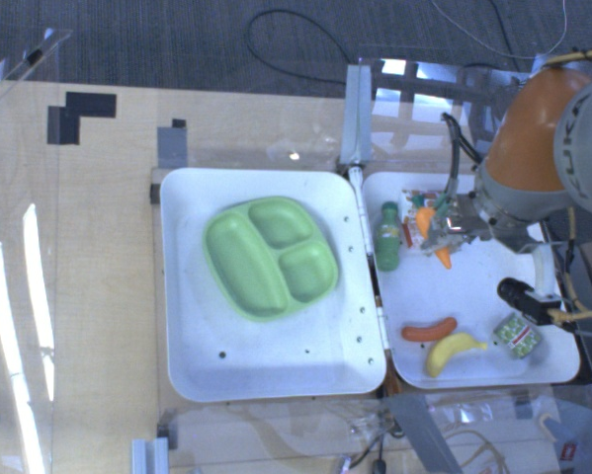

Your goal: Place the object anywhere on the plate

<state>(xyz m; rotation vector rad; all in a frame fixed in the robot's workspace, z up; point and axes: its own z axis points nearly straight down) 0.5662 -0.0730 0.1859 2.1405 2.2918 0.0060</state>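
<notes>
Camera view: the gripper hangs low over the far part of the right bin, amid a cluster of small items including an orange carrot-like piece, likely reaching for a pick; whether it is spread or pinching anything I cannot tell. A green bottle lies just left. A sausage and banana rest nearer. The green divided plate waits in the left bin.

A green three-compartment plate lies flat in the middle of the left bin, while a small orange carrot-like object lies in the right bin's far part, well apart from that plate.
</notes>
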